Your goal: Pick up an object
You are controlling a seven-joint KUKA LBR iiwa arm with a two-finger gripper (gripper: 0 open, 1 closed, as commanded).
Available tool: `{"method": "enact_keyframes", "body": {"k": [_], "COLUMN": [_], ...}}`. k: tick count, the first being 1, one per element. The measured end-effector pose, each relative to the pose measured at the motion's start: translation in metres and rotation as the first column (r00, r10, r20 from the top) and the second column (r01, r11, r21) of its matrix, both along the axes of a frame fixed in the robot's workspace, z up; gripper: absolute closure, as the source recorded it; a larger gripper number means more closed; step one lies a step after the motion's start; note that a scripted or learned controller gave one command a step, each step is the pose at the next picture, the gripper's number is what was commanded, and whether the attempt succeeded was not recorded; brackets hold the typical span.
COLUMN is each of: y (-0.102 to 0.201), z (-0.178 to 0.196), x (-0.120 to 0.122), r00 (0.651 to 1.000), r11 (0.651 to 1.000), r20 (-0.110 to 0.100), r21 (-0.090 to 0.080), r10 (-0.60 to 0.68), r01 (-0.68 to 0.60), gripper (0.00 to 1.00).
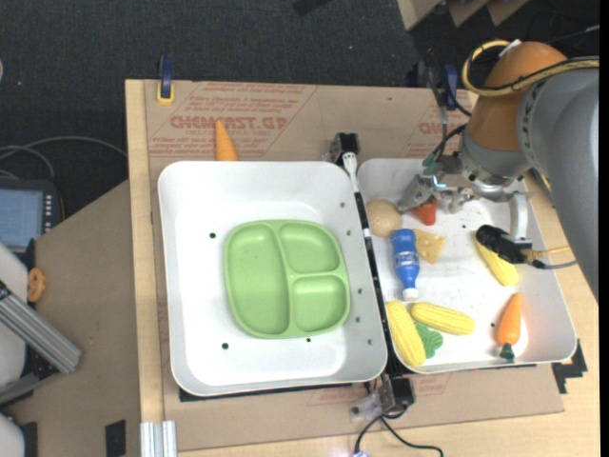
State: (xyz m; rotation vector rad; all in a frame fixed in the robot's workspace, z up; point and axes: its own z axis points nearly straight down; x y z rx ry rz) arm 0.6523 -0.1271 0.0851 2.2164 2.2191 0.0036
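Nearest the camera, at the front of the right bin [547, 288], two corn cobs [405, 333] lie touching in a V, with a small green piece [431, 344] tucked between them. Off in the front right corner lies a carrot [510, 320], tip pointing up the bin. Over in the left bin [190, 255], a green divided plate [285, 279] sits in the middle.

Moving back, there's a blue bottle [406, 261] lying lengthwise near the wall the bins share, and a pale yellow chunk [431, 247] just beside its cap end. Across the bin, a yellow banana [500, 265] lies at a slant. Further back, a beige round thing [383, 218] rests by the inner wall.

And here's the action: a small red piece [425, 213] lies at the back of the right bin, and the gripper [423, 196] is right down over it, the grey arm [561, 131] reaching in from the right. Is the gripper wide or closed? From this angle, I can't tell, nor whether the red piece is gripped.

Furthest back, a second carrot [225, 142] lies on the bench [285, 112] behind the left bin.
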Motion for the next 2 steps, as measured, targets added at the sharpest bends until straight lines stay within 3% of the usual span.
{"method": "enact_keyframes", "body": {"k": [1,2], "y": [-0.077,-0.073], "z": [0.001,0.0], "x": [0.013,-0.019], "r00": [1.0,1.0], "r11": [1.0,1.0], "r20": [-0.007,-0.01], "r21": [0.007,0.004], "r10": [0.004,-0.003], "r01": [-0.004,0.003], "gripper": [0.0,0.0]}}
